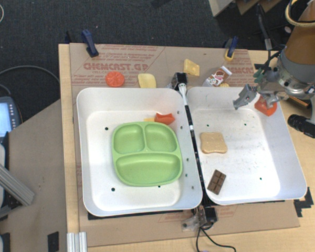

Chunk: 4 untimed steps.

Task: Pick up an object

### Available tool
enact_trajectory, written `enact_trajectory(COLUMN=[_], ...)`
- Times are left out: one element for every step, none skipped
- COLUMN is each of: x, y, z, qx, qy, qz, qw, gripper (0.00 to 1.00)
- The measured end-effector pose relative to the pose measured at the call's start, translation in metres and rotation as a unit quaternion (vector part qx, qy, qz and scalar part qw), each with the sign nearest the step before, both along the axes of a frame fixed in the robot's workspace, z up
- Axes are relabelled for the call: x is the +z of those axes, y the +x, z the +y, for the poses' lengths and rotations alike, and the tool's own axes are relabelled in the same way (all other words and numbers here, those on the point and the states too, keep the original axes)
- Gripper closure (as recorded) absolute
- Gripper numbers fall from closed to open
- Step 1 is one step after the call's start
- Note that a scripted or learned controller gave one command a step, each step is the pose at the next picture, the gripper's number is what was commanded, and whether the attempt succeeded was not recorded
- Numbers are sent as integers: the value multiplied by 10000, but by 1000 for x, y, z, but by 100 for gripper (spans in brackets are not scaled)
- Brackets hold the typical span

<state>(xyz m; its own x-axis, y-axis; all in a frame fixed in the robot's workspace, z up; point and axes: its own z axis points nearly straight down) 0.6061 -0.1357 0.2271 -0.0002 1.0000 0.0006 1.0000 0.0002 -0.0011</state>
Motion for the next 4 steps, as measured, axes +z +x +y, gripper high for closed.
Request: enact_trajectory(x=[-128, -109, -98, -98], y=[-2, 63, 62, 62], z=[-79, -86, -87, -86], qx=[14, 17, 15, 18], qy=[30, 8, -12, -12], qz=[27, -25, -33, -27], qw=[10000, 10000, 10000, 10000], gripper=[0, 0, 100, 0])
